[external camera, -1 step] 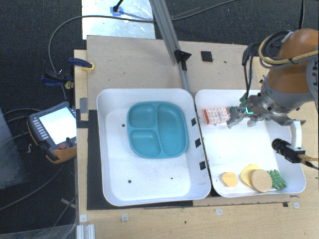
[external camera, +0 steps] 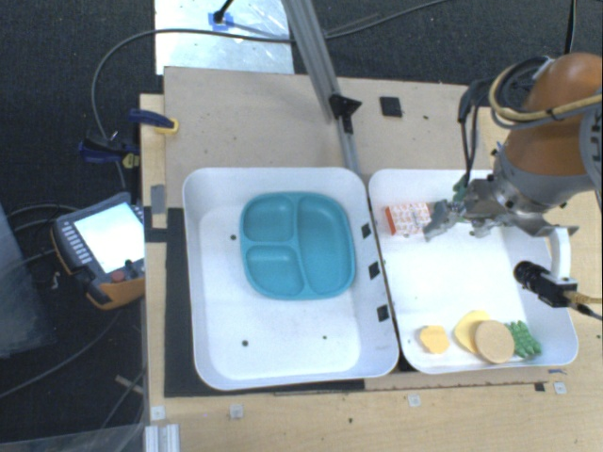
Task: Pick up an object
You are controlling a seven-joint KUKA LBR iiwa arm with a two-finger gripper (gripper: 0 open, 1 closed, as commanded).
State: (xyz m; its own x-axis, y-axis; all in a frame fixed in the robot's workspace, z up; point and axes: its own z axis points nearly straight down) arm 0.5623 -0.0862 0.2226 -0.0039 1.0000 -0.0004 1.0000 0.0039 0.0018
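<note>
Single fixed camera above bench (external camera: 283, 121), angled down, both bins (external camera: 217, 347) visible.

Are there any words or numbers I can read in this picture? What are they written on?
None can be read.
The small box with red print in the right bin, by the pincer: print too blurred to read.
The handheld screen left of the bench: glowing, nothing legible.

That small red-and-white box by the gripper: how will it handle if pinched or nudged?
The red-and-white box lies flat, so it should slide, not roll. It looks like light cardboard, likely crushable. It sits near the right bin's wall, so the gripper may pin it there.
</note>
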